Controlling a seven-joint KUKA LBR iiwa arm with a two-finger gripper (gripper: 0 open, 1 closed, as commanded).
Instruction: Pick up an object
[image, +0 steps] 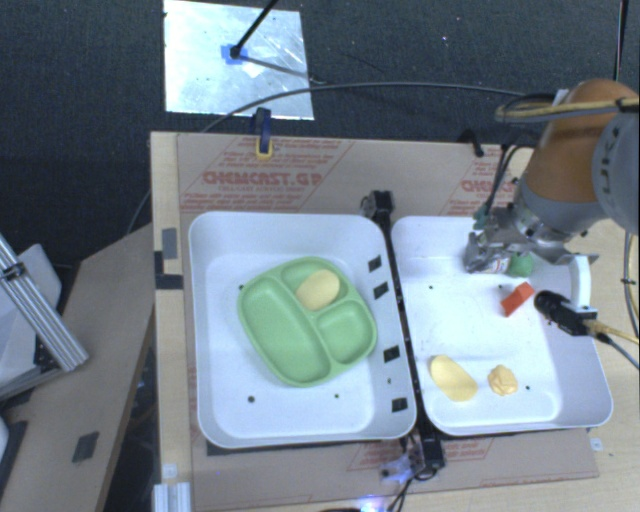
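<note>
The gripper (488, 256) is in the right bin (450, 320); whether it is apart or together, I cannot tell. A green piece (521, 266) lies just beside the gripper, with a red block (516, 298) near it. An off-centre grab could nudge the green piece aside and catch nothing.

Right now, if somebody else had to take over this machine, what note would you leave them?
Hand: low over the far part of the right bin, beside a small green piece. I cannot tell whether it grips anything.
Right bin: also an orange piece mid-bin, and a flat yellow piece and a lumpy yellow piece near the front.
Left bin: a green divided plate with a yellow lump in one small compartment.
Done: nothing visibly lifted.
Left: pick up an object; the green piece looks nearest.
</note>
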